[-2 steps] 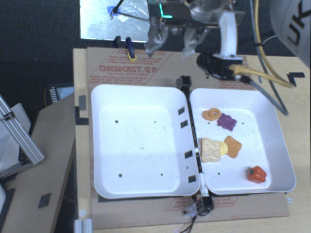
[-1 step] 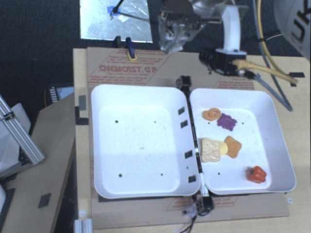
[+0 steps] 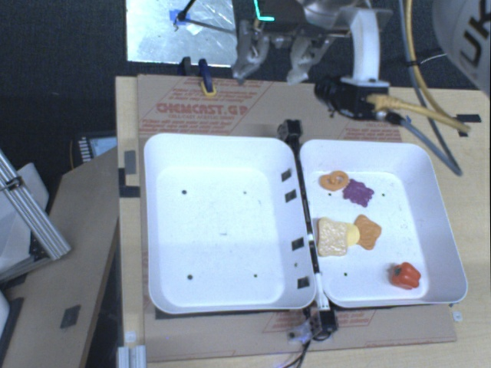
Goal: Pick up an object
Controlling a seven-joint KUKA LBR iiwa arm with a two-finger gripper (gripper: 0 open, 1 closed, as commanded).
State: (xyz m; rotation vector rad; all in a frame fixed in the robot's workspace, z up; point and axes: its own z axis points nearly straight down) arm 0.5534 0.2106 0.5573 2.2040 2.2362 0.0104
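Observation:
My gripper (image 3: 271,66) hangs high over the back of the bench, beyond the far rims of both bins. Its two fingers stand apart, open, with nothing between them. The right bin (image 3: 441,205) holds several small items: an orange ring-shaped piece (image 3: 334,180), a purple lump (image 3: 357,193), a beige bread slice (image 3: 331,238), a yellow piece (image 3: 352,235) beside it, an orange piece (image 3: 369,232) and a red pepper (image 3: 405,275) near the front right corner. All lie well in front of and below the gripper.
The left bin (image 3: 157,205) sits beside the right one, with a row of black clips along their shared wall (image 3: 301,205). A brown board (image 3: 192,106) lies under the bins, and a shiny metal sheet (image 3: 180,18) is at the back left.

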